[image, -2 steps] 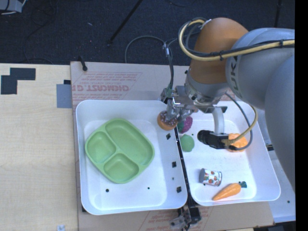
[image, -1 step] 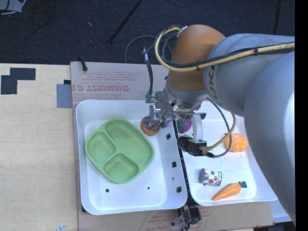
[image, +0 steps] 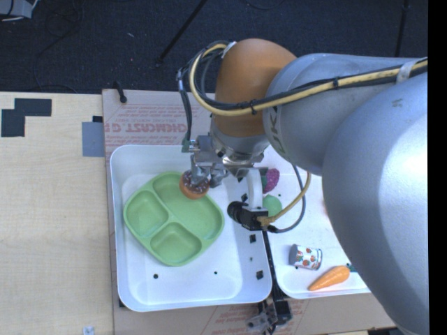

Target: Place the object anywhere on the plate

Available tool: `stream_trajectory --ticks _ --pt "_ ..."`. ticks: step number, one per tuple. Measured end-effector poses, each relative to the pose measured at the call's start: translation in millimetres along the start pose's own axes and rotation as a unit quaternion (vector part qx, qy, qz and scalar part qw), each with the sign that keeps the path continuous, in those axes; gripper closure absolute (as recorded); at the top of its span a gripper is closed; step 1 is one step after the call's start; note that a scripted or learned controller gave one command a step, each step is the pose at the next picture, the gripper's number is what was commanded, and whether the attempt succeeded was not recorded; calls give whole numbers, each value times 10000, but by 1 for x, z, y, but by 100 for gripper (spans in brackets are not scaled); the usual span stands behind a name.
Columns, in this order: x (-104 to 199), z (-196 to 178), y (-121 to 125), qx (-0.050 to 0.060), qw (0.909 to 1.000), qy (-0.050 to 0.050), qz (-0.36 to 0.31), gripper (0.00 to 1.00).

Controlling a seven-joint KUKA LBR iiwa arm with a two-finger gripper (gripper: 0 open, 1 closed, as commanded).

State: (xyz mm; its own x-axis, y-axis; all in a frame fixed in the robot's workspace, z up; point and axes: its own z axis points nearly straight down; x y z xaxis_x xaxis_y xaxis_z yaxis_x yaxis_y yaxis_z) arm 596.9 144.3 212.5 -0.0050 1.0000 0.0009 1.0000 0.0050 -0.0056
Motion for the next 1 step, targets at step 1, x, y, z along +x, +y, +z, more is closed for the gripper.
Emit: stream_trajectory --ticks 1 --pt "-2 -1 0 -3 10000 -11 15 0"
